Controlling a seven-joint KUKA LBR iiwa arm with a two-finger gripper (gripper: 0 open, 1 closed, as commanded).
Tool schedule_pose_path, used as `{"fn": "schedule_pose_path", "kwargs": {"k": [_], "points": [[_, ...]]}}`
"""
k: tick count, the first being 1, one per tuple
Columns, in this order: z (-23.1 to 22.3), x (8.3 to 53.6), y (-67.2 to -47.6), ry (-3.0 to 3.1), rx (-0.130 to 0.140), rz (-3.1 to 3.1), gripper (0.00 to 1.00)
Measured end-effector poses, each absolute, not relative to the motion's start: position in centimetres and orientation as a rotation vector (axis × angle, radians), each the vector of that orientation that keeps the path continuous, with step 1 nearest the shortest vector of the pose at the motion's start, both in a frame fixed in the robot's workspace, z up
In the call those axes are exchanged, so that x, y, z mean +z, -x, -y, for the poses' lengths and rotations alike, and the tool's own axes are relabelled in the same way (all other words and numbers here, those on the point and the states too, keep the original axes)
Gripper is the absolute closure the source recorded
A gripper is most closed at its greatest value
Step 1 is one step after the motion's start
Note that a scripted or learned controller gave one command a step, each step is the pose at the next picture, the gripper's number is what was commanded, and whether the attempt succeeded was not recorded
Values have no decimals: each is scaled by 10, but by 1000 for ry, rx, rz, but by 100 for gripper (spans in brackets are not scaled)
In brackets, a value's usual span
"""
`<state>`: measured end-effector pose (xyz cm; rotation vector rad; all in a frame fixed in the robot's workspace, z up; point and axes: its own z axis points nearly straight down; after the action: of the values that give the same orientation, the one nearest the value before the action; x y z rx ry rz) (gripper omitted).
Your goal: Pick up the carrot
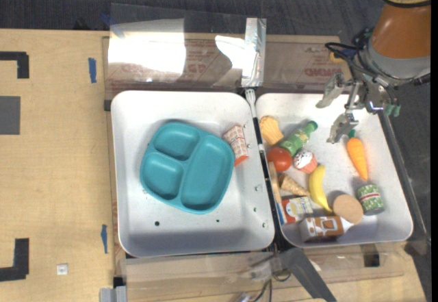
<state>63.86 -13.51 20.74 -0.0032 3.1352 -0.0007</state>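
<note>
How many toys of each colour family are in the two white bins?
Teal: 1, the divided plate
Orange: 1, the carrot
Yellow: 2, the banana and the corn
Red: 1, the tomato
Green: 2, the bottle and the can
Other small packs and pieces: too jumbled to count
Total told apart: 7

Two white bins (130,225) sit side by side. One teal plate (186,166), one carrot (357,157), one banana (317,187).
</note>
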Motion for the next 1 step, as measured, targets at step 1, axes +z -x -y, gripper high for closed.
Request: {"fn": "schedule_pose_path", "kwargs": {"k": [1], "points": [[209,93,-608,-17,-5,-3132,0]]}}
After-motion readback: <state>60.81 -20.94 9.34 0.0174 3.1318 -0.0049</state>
